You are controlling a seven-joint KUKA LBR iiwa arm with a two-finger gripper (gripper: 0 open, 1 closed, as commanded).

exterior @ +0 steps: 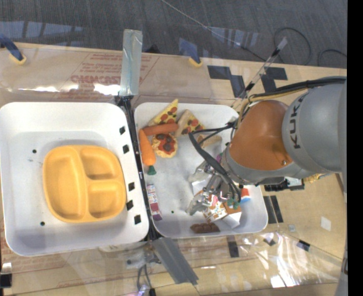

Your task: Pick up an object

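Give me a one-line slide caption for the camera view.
KUKA arm's gripper lowered among toy food in the right bin; yellow divided plate sits in the left bin.

Two bins stand side by side on the bench. In the left bin (21, 122) lies a divided tray (83, 182), about in its middle. In the right bin (169, 221) the pizza slices (172, 128) lie at the far side, with a sausage (160, 129) across them and a carrot (147, 152) just left of them, along the wall. The arm (280, 140) reaches in from the right, and its gripper (213, 197) is over a small carton (218, 211). A flat bar (204, 228) lies near the front wall.
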